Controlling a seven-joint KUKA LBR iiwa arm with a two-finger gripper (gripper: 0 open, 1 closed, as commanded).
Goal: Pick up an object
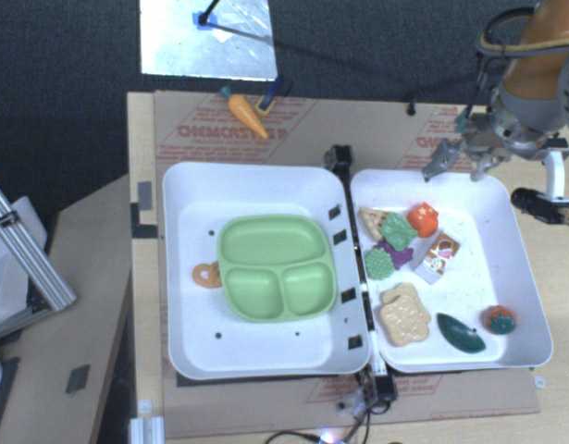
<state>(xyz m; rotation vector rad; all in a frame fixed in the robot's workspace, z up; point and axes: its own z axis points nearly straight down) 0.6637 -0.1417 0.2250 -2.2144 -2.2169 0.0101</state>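
Note:
My gripper [460, 165] hangs over the far edge of the right bin [525, 276], fingers spread open with nothing between them. Below it in the right bin lie several toy foods: a red tomato [423, 218], a pizza slice [374, 220], green leaves [398, 231], a purple grape bunch [397, 252], a green raspberry-like piece [378, 264], a small white carton [438, 255], a tan cookie [403, 314], a dark green pepper [461, 333] and a small orange-and-green fruit [499, 319].
The left bin [187, 248] holds a green divided plate [275, 266] and a small pretzel [207, 275]. An orange carrot toy [248, 116] lies on the cardboard behind the bins. A shiny sheet [208, 26] sits farther back.

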